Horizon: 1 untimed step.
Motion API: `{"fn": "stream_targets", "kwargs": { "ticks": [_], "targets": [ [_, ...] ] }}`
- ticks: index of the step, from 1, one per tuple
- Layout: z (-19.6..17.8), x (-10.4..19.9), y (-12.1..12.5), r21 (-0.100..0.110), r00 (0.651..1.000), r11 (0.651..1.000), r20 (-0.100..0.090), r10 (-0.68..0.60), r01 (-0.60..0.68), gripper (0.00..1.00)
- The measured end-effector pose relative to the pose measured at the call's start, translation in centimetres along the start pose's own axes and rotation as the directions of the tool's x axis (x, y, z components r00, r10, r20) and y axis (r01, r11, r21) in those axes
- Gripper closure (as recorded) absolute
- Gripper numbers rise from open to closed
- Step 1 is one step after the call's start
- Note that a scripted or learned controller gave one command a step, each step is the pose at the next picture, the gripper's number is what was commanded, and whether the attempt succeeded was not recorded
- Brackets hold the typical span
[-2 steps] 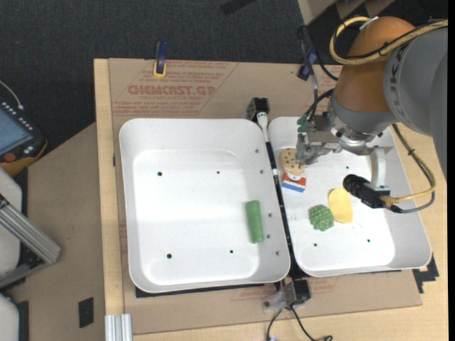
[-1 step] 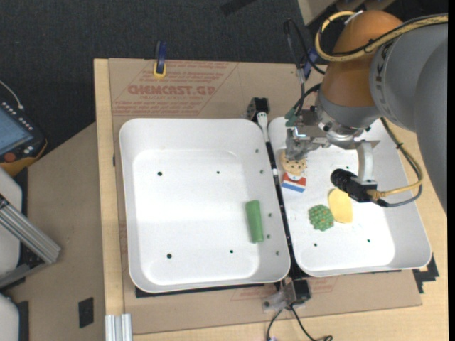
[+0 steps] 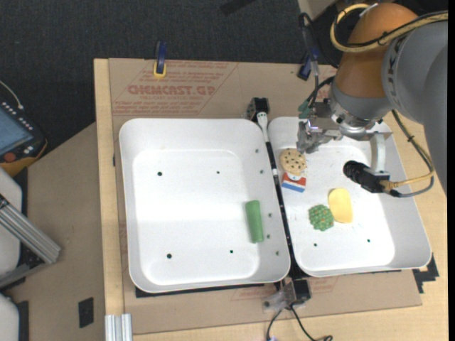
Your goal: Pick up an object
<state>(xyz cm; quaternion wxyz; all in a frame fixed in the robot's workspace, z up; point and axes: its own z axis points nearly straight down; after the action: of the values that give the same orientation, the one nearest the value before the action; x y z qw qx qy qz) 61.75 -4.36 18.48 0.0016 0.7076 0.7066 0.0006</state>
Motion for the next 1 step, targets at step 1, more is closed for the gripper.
{"fn": "stream_targets", "kwargs": {
  "ticks": [1],
  "targets": [
    [0.01,-4.00,-5.46,0.009,1.000,1.000,-0.002,0.003,-0.003,1.00]
  ]
}}
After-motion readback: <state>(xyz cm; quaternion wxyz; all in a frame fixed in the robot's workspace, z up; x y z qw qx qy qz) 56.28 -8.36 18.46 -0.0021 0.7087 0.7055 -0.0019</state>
